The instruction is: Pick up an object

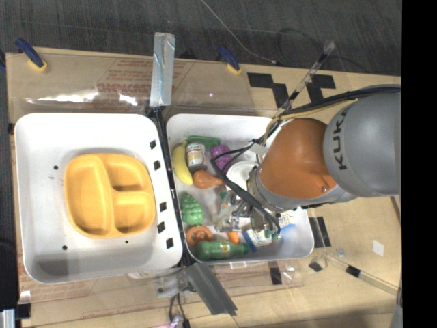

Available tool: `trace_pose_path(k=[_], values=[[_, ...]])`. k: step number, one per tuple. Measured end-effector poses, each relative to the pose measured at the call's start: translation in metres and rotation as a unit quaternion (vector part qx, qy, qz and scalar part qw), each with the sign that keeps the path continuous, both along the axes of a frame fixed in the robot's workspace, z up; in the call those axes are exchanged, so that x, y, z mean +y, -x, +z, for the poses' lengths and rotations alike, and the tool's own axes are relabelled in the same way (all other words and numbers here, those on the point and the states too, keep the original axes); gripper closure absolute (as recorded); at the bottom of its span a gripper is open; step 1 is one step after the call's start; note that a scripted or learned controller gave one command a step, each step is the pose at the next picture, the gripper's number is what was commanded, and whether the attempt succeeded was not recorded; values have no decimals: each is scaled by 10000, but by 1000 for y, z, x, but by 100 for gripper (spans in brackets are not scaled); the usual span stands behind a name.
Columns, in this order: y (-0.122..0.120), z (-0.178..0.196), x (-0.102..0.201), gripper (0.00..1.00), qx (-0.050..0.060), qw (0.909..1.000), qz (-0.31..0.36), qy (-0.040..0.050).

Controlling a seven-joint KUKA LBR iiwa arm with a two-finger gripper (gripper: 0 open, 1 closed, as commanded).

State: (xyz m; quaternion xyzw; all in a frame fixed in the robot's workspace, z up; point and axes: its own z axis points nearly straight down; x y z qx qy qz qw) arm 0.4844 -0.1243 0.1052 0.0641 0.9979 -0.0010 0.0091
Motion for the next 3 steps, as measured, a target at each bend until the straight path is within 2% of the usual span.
trace_pose_path(k=[1,2,3], values=[[-25,0,-55,100,88,9985,539,-11],[-25,0,-55,0,90,9985,540,-14],[-15,-13,-49,0,82,9990,429,-11]])
